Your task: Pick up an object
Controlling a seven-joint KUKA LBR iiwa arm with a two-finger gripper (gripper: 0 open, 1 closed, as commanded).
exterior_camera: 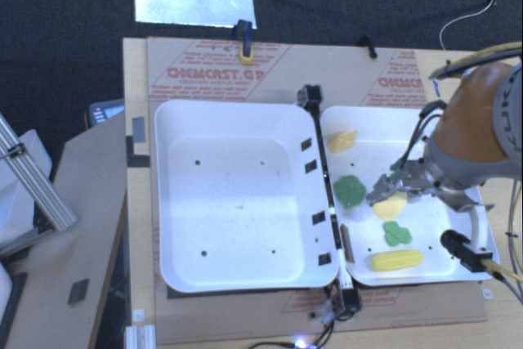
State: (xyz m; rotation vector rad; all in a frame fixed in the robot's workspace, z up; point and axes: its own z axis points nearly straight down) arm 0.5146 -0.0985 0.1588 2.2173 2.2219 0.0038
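Bright, even light; slightly soft focus.

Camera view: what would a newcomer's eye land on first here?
First the grey arm with its orange band, reaching in from the right over the right bin, its gripper low among bright toy foods. Around it lie a green broccoli piece, a pale yellow piece and a yellow corn cob near the front rim.

Glossy white plastic bins (237,123) sit on matt printed cardboard (212,71).

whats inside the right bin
In the right bin: broccoli, corn cob, small green piece, yellow pieces. The gripper covers whatever lies beneath.
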